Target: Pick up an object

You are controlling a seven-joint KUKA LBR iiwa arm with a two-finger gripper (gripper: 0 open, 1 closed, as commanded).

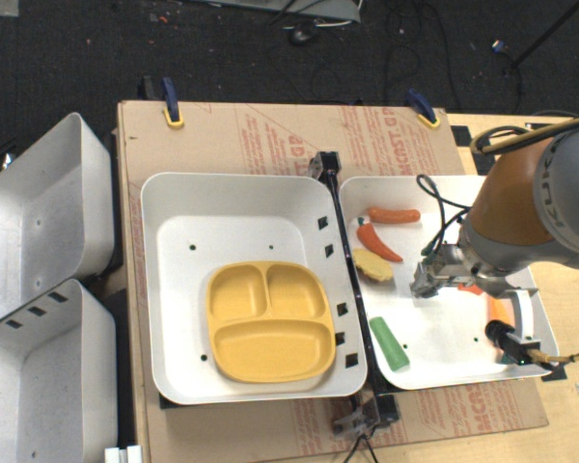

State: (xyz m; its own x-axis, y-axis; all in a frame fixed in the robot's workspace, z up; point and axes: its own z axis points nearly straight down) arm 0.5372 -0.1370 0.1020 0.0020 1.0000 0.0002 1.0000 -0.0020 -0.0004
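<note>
Camera view, from above at a slant: bench (pixel 251 133) with two shallow white bins side by side. In the left bin (pixel 174 210), a yellow divided plate (pixel 270 321) towards the near edge. In the right bin (pixel 434 360), along the dividing wall: an orange sausage (pixel 396 216) at the far end, a red pepper (pixel 378 242) just beside it, then a pale yellow piece (pixel 373 265), and a green stick (pixel 389 343) nearer the front. Grey arm (pixel 531 210) with orange band reaching in from the right, pincer (pixel 429 280) low over the right bin, just right of the pale yellow piece. Impossible to tell whether wide, narrow or holding anything. Small orange item (pixel 500 309) partly hidden under the wrist.
</note>
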